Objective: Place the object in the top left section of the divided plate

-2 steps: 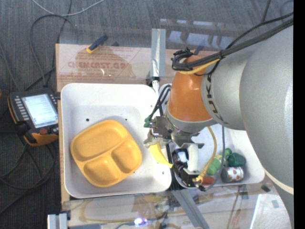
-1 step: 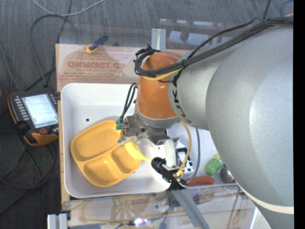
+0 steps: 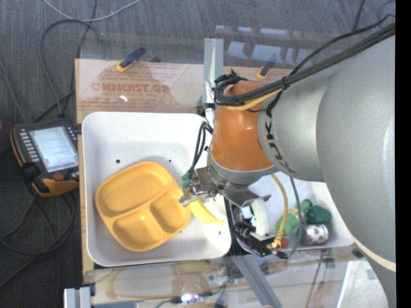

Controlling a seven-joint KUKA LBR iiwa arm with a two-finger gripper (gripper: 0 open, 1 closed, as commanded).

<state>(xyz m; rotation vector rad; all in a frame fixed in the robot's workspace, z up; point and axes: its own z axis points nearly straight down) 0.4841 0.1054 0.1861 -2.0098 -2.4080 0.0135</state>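
A yellow divided plate [image 3: 131,191] with three sections lies in the left white bin [image 3: 115,130], tilted toward the bin's front right. My gripper [image 3: 191,194] hangs at the plate's right edge, close to the wall between the two bins. A pale yellow, banana-like object [image 3: 209,213] lies just right of the plate and under the gripper; whether it is held is hidden by the wrist. A small green bit [image 3: 187,177] shows beside the gripper. The plate's sections hold nothing that I can see.
The grey arm with its orange band [image 3: 241,133] covers most of the right bin [image 3: 321,194]. A green object [image 3: 300,213] and a red-and-white can [image 3: 316,234] lie in that bin's front right. A teach pendant [image 3: 45,149] sits left of the bench.
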